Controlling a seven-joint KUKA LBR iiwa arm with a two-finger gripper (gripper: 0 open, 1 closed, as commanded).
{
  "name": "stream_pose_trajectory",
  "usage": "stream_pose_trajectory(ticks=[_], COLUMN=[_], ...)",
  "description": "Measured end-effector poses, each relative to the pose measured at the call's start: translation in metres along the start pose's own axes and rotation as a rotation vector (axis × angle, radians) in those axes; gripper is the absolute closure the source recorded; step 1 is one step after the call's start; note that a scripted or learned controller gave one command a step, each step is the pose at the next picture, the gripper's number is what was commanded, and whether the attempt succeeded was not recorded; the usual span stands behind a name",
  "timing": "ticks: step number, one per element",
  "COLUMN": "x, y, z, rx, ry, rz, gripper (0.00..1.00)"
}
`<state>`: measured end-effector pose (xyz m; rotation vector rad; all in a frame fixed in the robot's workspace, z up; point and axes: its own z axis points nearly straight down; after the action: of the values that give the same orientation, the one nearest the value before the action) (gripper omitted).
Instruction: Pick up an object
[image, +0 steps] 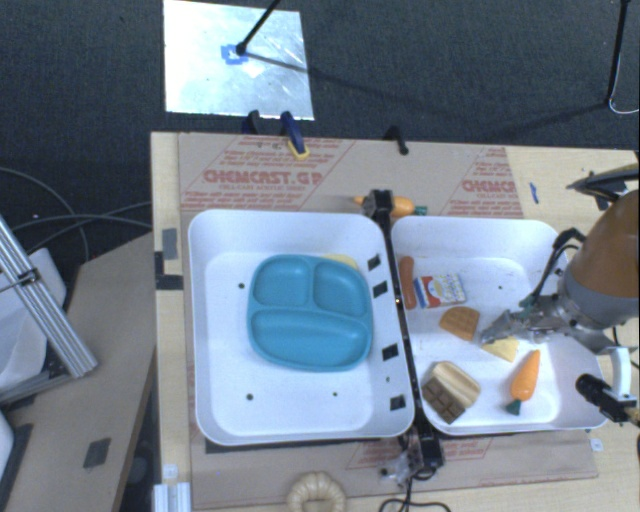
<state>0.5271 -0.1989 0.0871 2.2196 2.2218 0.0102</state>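
Observation:
In the right bin (480, 232) my gripper (497, 331) is low, reaching in from the right. It sits just above a yellow wedge (505, 350) and right of a brown toast-like piece (460, 322). An orange carrot (525, 376) lies just below and to the right of it. Further left in the same bin are a red and white packet (440, 290), a reddish sausage (407, 281) along the left wall, and a wooden striped block (450, 390) at the front. Nothing is visibly lifted.
The left bin (215, 330) holds a blue divided plate (308, 310) with a pale yellow item (343, 260) peeking out behind it. A small orange object (400, 207) lies outside the bins at the top of the divider. The arm's body (605, 270) covers the right bin's right side.

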Motion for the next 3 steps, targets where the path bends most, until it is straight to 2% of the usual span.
stream_pose_trajectory(ticks=[1,2,3], x=[-0.002,-0.008,0.0], y=[0.001,0.005,0.001], z=[-0.013,-0.076,-0.133], rx=[-0.007,-0.002,0.0], ry=[-0.008,-0.007,-0.006], rz=[0.0,-0.002,-0.004], gripper=[1.0,1.0,1.0])
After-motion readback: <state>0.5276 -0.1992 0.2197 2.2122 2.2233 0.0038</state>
